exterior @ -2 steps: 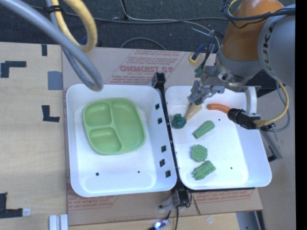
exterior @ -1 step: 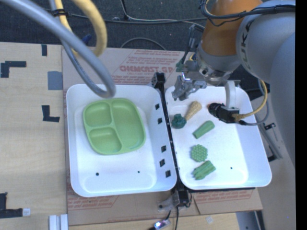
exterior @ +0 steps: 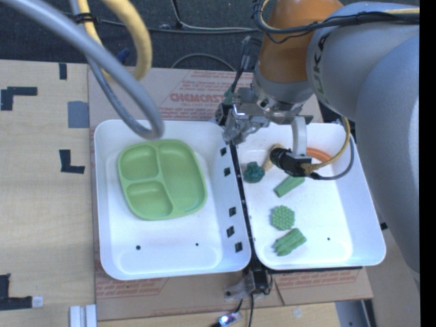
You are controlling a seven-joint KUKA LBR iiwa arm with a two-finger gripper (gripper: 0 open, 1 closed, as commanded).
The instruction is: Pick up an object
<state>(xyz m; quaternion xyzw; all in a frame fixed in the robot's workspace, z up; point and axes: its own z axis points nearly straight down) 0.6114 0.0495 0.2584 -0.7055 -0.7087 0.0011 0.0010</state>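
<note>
Camera view. The gripper (exterior: 235,122) hangs above the far end of the divider (exterior: 235,182) between the two bins. Whether it is open or closed cannot be told.

Candidate objects all lie right of the divider:
- teal piece (exterior: 254,172), just beside it
- green block (exterior: 289,185), further right
- round piece (exterior: 282,217) and knobbly piece (exterior: 289,242), right of its near half
- orange piece (exterior: 319,155), furthest right and partly hidden

A plate (exterior: 162,179) lies left of the divider, apart from it.

Risks, as judged:
- A straight descent from here would likely strike the divider, not an object.
- The teal piece sits so close to the divider that a closing grip may catch the rim or push the piece aside.
- The plate is broad and shallow and is a poor target for a two-finger grasp.
- The round piece may roll out of a pinch.
</note>
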